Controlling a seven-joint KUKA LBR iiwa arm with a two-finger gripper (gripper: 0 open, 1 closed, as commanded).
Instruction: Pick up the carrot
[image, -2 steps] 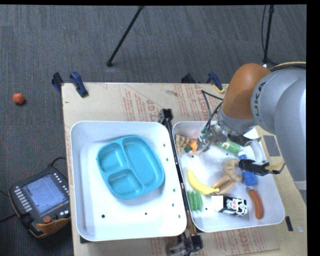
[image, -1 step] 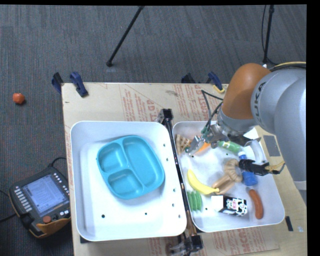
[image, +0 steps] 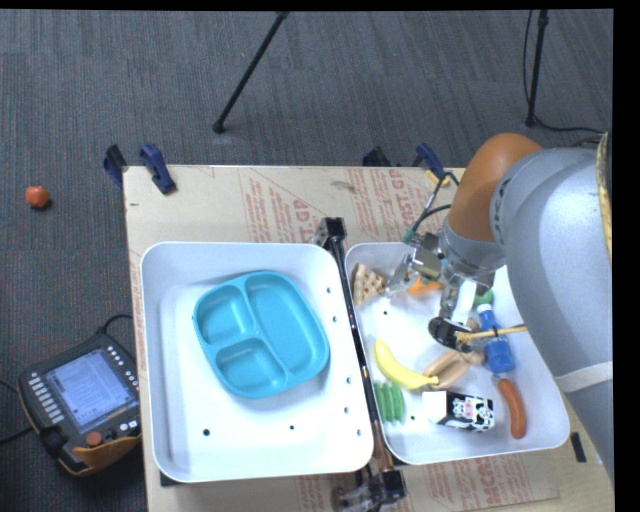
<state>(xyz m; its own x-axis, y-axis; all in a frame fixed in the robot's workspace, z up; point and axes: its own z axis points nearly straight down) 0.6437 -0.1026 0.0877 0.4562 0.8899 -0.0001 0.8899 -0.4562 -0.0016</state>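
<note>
Here, jaws low in the right bin (image: 540, 425) beside the carrot (image: 424, 286), grip state hidden, cannot tell

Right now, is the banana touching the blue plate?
Apart. The camera view shows the banana in the right bin and the blue plate in the left bin.

Even, soft light from above, with a slightly soft picture.

The two white bins (image: 160, 300) are bright but not burnt out, and shadows under the blue plate (image: 262, 333) are faint. The dark carpet (image: 300, 90) looks grainy. The arm (image: 560, 260) near the lens is out of focus, and small things are blurry.
</note>
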